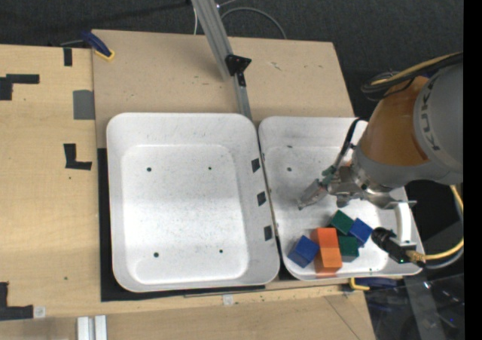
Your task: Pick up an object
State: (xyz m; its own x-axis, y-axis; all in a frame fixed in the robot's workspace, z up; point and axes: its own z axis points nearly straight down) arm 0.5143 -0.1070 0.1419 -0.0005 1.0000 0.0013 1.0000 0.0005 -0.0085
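Note:
My gripper (pixel 311 195) hangs low over the middle of the right bin (pixel 297 142), pointing left and down, with bare bin floor beneath its tip. A cluster of blocks lies in that bin's near right corner: a blue block (pixel 303 250), an orange block (pixel 328 247), a green block (pixel 344 223), a darker green block (pixel 349 247) and a second blue block (pixel 361 231). The gripper is above and to the left of the cluster, a short way from the green block. Nothing shows in its grasp. The arm's grey and orange wrist (pixel 395 142) covers the bin's right side.
The left bin (pixel 120 180) sits beside the right one, their rims touching. A metal pole (pixel 211 14) slants in from the top down to the bins' far junction. A cable (pixel 440 252) loops by the right bin's near right edge.

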